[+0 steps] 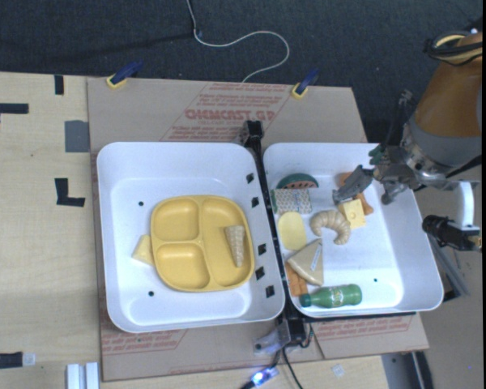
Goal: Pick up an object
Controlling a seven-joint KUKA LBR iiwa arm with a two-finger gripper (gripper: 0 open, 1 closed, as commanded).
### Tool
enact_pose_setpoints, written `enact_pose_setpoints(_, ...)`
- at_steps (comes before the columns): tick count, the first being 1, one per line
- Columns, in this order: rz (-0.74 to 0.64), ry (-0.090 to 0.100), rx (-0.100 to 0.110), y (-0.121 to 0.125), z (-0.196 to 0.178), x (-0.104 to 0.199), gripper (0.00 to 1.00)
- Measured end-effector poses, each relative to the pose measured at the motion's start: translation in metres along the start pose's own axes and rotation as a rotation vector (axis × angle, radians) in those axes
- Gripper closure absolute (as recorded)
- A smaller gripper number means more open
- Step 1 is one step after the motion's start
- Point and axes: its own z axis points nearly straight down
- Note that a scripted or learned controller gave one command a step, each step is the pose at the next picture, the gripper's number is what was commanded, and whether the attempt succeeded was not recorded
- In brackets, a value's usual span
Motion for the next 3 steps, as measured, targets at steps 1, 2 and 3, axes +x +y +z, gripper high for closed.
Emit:
enact_pose_setpoints(1,-0.003,-0.002,-0.012,0.002,-0.007,0.000,0.00)
enact_pose_setpoints(2,-0.004,-0.001,-0.006,0.006,0.056,0.006,0.00)
enact_pose_setpoints(3,-0.004,-0.002,-0.008,0.011,0.102,0.006,0.00)
